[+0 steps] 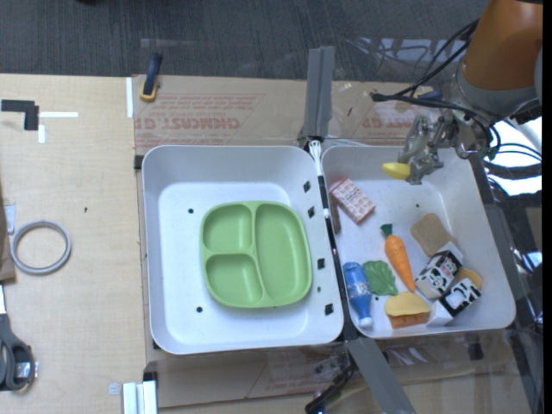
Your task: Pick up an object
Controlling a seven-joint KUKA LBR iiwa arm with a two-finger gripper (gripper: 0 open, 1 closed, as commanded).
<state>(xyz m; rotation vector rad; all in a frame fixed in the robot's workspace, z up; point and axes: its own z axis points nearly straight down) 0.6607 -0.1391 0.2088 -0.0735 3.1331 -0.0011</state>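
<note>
Camera view from above is showing the desk point(69, 162) carrying two white bins side by side. The left bin point(172, 179) is holding a green divided plate point(257, 254) at its middle. The right bin point(483, 231) is holding the smaller things. My arm point(504, 37) is reaching in over that bin's far right corner, and my pincer point(421, 164) is hanging at the far edge, touching or just beside a yellow banana-like piece point(395, 170); whether I am grasping it or standing released, I cannot tell.

A pink box point(352, 200) is lying near the bin's left wall. A brown slice of bread point(430, 231) is sitting toward the right wall, with an orange carrot point(398, 260) between it and the left side. Two black-and-white cartons point(448, 281) are resting at the near right corner. A sandwich wedge point(407, 309) is lying along the near edge, beside a blue bottle point(357, 291) and a green leaf point(379, 277).

On the desk's left edge, a roll of tape point(38, 247) is lying flat.
</note>
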